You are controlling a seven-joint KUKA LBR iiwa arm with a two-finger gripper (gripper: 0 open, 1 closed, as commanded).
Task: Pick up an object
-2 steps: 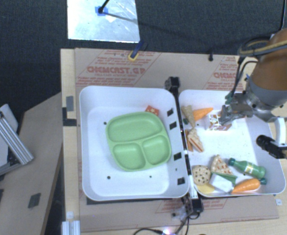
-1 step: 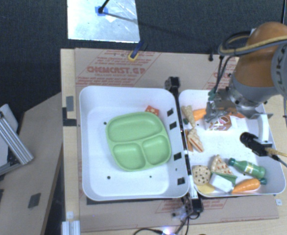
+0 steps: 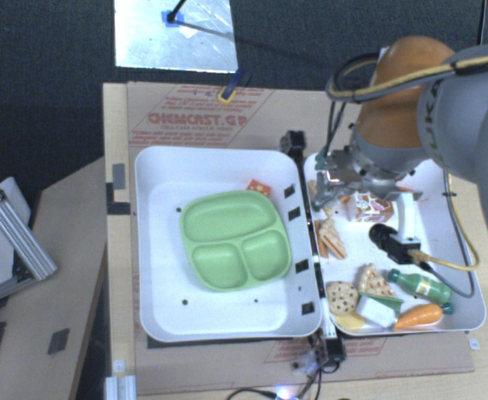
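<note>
Gripper (image 3: 331,183) is low in right bin (image 3: 475,300), far-left corner, next to divider w/ left bin (image 3: 156,223). Spread or closed: can't tell, wrist blocks view. Nothing visibly held, so pick not done; approx reach/grasp stage. Target unclear. Closest objs are snack packet (image 3: 369,207) just beside gripper and orange-striped toy food (image 3: 332,242) near it. Cookie (image 3: 341,295), pizza slice (image 3: 376,280), green bottle (image 3: 419,286) and carrot (image 3: 419,315) sit at near end, well apart from gripper. Green divided plate (image 3: 236,240) in left bin. Left to do: grasp + lift.
</note>
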